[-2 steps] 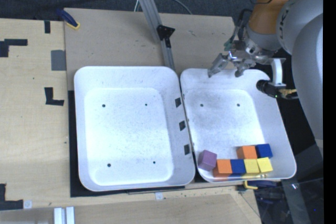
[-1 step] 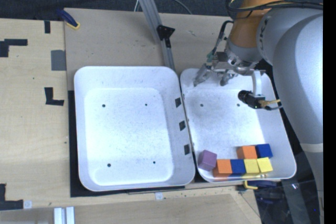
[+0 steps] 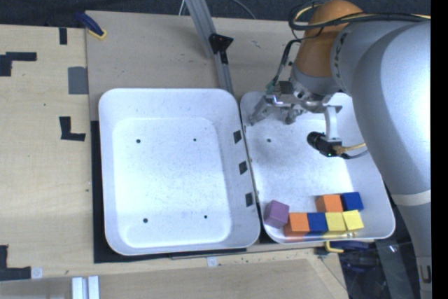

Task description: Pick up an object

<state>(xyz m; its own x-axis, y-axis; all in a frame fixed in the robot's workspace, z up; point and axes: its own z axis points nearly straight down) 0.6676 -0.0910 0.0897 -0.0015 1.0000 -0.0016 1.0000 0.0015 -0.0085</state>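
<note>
Several small blocks lie in a cluster at the near end of the right bin [image 3: 294, 157]: a purple block [image 3: 278, 212], an orange block [image 3: 299, 222], a blue block [image 3: 317, 222], a yellow block [image 3: 336, 222] and others behind them. My gripper [image 3: 271, 115] hovers at the far end of the same bin, near its left corner, well away from the blocks. Its two fingers are spread apart with nothing between them.
The left bin [image 3: 168, 171] sits beside the right one, their rims touching. A slanted metal pole [image 3: 199, 10] runs down to the gap between the bins at the far side. A black cable fitting [image 3: 322, 143] hangs from the wrist over the right bin.
</note>
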